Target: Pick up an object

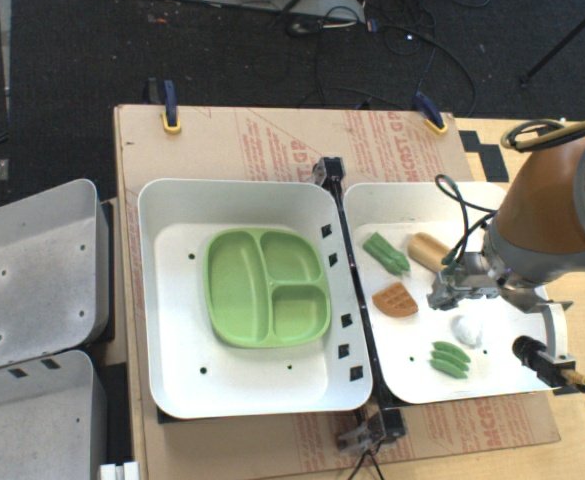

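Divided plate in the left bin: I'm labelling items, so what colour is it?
Light green. The plate shows plainly in the camera view.

A light green divided plate (268, 288) lies in the white left bin (162, 268). In the white right bin (412, 388), beside the grey gripper (450, 290), are two green pea pods (385, 252) (450, 359), a tan cylinder (427, 250), an orange-brown ridged piece (395, 301) and a white lump (467, 329).

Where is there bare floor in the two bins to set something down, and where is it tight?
Left bin: bare white strips ring the green divided plate, widest along the near edge. Right bin: the far strip above the green pod and tan roll is bare. Its middle is crowded: waffle piece, white ball, second green pod and the gripper.
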Robot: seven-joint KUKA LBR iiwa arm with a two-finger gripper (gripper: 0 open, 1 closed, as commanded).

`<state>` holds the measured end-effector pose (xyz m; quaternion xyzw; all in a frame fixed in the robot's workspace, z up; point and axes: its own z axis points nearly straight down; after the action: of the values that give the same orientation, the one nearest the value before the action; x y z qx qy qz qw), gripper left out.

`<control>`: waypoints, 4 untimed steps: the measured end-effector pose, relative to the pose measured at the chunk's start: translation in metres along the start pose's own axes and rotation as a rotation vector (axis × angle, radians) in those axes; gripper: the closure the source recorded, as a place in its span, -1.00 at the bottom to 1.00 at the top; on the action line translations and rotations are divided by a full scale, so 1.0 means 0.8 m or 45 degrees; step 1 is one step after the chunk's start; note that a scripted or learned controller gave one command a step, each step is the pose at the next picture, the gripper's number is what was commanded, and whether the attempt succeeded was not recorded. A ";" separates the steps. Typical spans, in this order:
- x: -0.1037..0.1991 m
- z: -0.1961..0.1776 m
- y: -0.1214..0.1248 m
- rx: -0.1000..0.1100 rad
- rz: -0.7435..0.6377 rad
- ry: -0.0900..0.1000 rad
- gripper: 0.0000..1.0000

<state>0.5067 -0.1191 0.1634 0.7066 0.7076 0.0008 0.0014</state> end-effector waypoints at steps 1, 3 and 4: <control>-0.002 -0.078 -0.001 -0.003 -0.001 -0.001 1.00; 0.073 -0.117 0.021 0.002 -0.007 0.001 1.00; 0.131 -0.120 0.052 0.001 -0.007 0.001 1.00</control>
<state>0.5477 -0.0138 0.2596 0.7048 0.7094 0.0010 0.0008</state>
